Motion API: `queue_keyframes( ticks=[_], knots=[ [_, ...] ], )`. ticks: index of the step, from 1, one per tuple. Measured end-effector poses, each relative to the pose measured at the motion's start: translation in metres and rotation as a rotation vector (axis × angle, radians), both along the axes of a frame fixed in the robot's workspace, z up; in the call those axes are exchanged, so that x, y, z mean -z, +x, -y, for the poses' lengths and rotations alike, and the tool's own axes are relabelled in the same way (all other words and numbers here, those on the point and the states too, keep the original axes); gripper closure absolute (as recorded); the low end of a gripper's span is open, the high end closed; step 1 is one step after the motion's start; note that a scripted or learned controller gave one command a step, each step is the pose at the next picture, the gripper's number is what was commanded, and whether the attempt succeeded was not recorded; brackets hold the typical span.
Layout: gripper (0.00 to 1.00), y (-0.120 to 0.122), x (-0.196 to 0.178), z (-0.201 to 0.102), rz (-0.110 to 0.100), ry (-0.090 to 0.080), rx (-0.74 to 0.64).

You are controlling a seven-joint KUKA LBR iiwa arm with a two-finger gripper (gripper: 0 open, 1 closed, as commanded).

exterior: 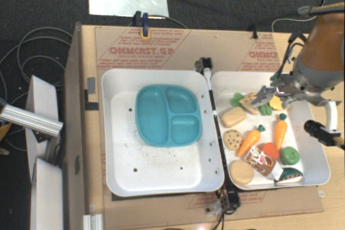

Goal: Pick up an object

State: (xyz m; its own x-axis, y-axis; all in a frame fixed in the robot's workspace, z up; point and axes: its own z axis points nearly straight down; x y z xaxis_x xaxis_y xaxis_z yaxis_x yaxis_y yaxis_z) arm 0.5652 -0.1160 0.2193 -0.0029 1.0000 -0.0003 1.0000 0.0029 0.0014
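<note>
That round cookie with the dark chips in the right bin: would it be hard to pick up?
Probably awkward. The cookie lies flat on the right bin floor, so fingers would likely struggle to get under its low edge. It looks like rigid toy food, probably light and not fragile. A carrot touching its side crowds one approach.

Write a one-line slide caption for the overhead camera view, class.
Gripper over toy food in the right bin; teal divided plate in the left bin.

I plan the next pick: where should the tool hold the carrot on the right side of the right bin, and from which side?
Probably grip the carrot across its orange middle, coming from straight above. It lies flat, lengthwise up the bin, green top away from the camera, with open floor on its right side.
</note>
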Motion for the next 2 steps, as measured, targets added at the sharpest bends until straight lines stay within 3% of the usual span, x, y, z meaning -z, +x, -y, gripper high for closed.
queue_keyframes(
  ticks=[1,2],
  knots=[
    [0.00,-0.014,0.141,0.025,-0.008,0.001,0.003],
    [0.00,-0.060,0.135,0.006,-0.002,0.001,0.003]
  ],
)
